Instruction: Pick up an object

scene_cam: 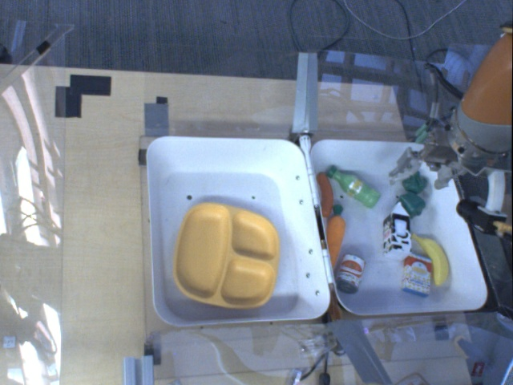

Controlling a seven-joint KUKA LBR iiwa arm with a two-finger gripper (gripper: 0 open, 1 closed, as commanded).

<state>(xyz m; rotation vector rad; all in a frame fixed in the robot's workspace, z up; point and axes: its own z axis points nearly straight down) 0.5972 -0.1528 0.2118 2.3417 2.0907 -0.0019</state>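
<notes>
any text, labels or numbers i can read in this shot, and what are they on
None can be read.
Small carton: colourful printed front, lettering too blurred.
Can: label too small.
Black-and-white carton: a pattern, no legible words.
Green bottle: no label can be made out.
Yellow tray, banana and carrot: no markings visible.

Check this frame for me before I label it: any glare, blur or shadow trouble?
Camera view: pale streaky reflections wash over the bench's left side; soft shadow rings the yellow tray; the hand looks slightly blurred; the toys stay sharp enough.
</notes>
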